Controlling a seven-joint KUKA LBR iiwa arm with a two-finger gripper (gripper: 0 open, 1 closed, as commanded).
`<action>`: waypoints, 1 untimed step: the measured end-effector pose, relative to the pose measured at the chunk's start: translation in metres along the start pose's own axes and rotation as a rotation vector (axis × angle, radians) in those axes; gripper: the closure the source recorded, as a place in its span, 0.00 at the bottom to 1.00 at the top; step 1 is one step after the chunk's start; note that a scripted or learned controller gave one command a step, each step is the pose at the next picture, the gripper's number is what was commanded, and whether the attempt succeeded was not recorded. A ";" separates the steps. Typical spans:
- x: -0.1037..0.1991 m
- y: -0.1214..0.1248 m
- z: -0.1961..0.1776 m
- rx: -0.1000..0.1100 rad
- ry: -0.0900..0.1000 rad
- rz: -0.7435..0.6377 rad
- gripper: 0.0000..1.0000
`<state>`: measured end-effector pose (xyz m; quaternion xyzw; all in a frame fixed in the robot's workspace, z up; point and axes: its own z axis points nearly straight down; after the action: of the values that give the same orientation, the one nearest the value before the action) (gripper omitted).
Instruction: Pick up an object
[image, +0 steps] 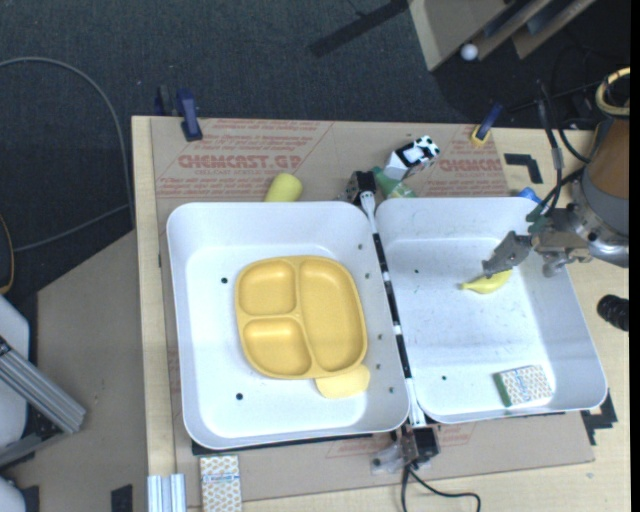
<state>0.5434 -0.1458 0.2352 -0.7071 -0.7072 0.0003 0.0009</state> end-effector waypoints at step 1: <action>-0.034 0.014 0.077 0.002 0.000 0.001 0.00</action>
<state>0.5569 -0.1796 0.1584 -0.7074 -0.7068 0.0008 0.0015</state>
